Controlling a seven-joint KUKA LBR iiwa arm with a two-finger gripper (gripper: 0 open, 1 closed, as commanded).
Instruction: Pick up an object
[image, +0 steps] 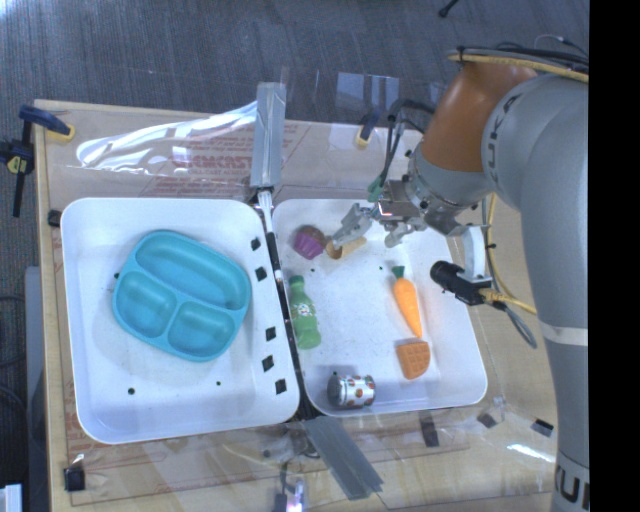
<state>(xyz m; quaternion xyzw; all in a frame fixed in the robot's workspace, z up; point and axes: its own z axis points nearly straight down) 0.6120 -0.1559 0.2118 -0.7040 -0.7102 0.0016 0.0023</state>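
Observation:
My gripper (372, 230) hangs over the far part of the right bin (452, 385), open, with bare bin floor showing between its two grey fingers (350, 222). A purple round toy (308, 241) with a tan stub lies just left of the left finger, close to it. A green bottle (303, 312) lies along the bin's left wall. An orange carrot (406, 305) lies below the gripper, with an orange waffle-like piece (413, 358) just nearer. At the near edge rests a small metal can (351, 390).
The left bin (90, 400) holds a blue divided plate (180, 295). A divider with black clips (268, 300) separates the bins. The arm's grey and orange body (480, 120) looms over the right bin's far right corner. Clear plastic sheeting (170, 140) lies behind the bins.

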